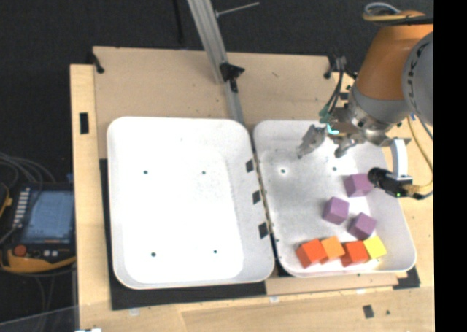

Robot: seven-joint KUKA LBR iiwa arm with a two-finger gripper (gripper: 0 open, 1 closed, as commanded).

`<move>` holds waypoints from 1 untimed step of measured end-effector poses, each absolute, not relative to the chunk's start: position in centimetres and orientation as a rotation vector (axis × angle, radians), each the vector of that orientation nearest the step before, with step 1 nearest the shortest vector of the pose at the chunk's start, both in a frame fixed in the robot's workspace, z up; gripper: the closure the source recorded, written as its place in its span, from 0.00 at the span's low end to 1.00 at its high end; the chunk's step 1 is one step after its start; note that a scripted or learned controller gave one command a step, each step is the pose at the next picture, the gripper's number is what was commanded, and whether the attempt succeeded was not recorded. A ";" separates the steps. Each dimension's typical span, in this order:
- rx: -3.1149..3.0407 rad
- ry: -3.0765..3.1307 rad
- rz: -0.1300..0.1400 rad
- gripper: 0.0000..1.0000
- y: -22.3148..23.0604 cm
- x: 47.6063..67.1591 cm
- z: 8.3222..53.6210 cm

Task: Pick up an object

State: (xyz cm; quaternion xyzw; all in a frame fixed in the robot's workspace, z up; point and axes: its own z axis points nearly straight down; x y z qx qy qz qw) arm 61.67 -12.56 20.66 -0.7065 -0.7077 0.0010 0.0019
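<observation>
Hovering jaws [325, 142] spread above right bin's [292, 199] blocks [336, 210].

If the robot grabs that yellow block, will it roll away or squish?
Probably neither. The yellow block looks flat-sided like a cube, so it should sit, not roll. It seems small and likely light. It touches a red block, which could get nudged.

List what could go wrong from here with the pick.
1. The open gripper hangs over bare floor at the top of the right bin, apart from every block; closing here would likely catch nothing.
2. The orange blocks and the yellow block sit packed in a row against the bin's lower wall, so the jaws may not fit around one.
</observation>
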 end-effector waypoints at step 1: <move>-2.219 -2.224 -0.002 0.00 -12.5 61.8 20.9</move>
